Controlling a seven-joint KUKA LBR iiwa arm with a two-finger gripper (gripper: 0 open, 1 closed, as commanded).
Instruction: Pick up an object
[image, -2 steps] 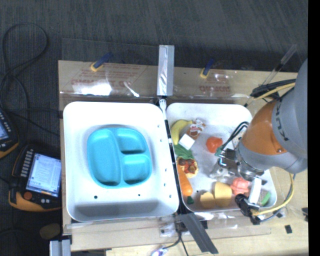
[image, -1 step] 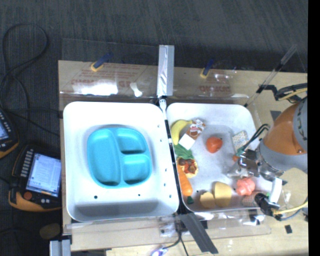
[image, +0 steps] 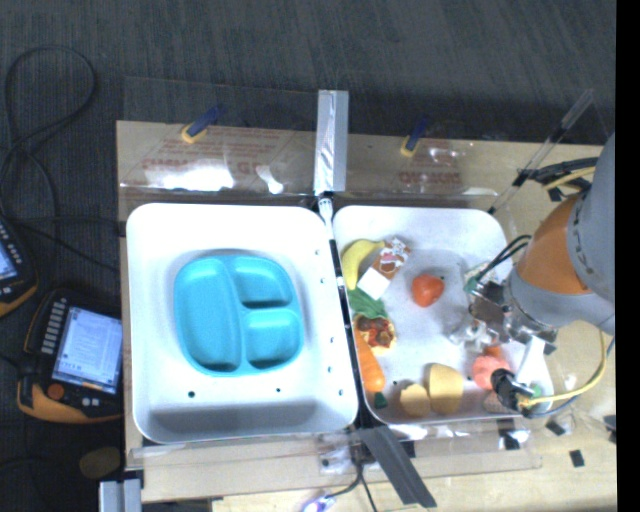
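Note:
The right bin (image: 470, 222) holds toy food. A yellow banana (image: 356, 257) and a white block (image: 372, 282) lie at its left, and a red tomato (image: 427, 289) sits in the middle. An orange carrot (image: 369, 370) lies along the left wall. A yellow pear-like piece (image: 444, 387) and a tan piece (image: 413, 399) rest at the front. My gripper (image: 490, 335) hangs low at the bin's right side, just above a pink-orange piece (image: 486, 369) that its body partly hides. I see nothing clearly held.
The left bin (image: 150, 300) carries a blue compartment plate (image: 238, 310). A red and white packet (image: 393, 256) and a red and green piece (image: 374, 329) also lie in the right bin. Cables (image: 575, 385) trail off the arm at the right. A handheld pendant (image: 75, 350) lies on the floor at left.

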